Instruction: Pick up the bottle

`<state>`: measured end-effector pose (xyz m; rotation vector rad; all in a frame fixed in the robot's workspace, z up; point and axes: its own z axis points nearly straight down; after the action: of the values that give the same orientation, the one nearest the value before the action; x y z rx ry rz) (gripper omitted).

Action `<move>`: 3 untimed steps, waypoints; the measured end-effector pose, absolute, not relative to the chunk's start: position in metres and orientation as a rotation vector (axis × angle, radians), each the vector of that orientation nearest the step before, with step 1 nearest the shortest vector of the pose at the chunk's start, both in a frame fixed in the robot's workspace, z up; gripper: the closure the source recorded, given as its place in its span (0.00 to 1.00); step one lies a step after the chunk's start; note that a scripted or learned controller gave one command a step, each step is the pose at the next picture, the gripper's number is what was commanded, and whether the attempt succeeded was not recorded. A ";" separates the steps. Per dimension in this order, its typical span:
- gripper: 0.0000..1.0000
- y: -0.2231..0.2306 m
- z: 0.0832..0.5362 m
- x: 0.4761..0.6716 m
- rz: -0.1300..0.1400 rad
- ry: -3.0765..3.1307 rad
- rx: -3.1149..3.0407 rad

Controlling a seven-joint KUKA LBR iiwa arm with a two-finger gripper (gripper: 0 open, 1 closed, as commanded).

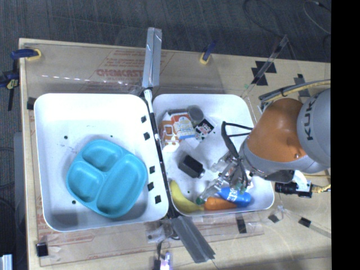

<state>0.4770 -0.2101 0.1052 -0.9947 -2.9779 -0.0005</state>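
Note:
The bottle (236, 196) is small and blue with a white label. It lies on its side by the front wall of the right bin (247, 108), right of centre. An orange carrot (218, 204) lies against its front side. My gripper (227, 176) hangs just above and a little left of the bottle, reaching in from the right under the arm's orange band (274, 136). Its metal parts overlap the bottle's left end in the view, so I cannot make out any contact.
In the right bin lie a banana (181, 198) at the front left, a black block (191, 165) in the middle, and a small carton (175, 128) and a dark round thing (196, 115) at the back. A blue divided plate (107, 176) sits in the left bin (50, 128).

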 end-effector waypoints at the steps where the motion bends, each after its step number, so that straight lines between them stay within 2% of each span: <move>1: 0.00 -0.210 0.105 0.477 0.000 -2.978 -0.995; 2: 1.00 -0.210 0.115 0.478 0.000 -2.982 -0.988; 3: 0.00 -0.210 0.115 0.479 0.000 -2.982 -0.987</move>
<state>0.4785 -0.2097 0.1154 -0.9873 -2.9821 0.0001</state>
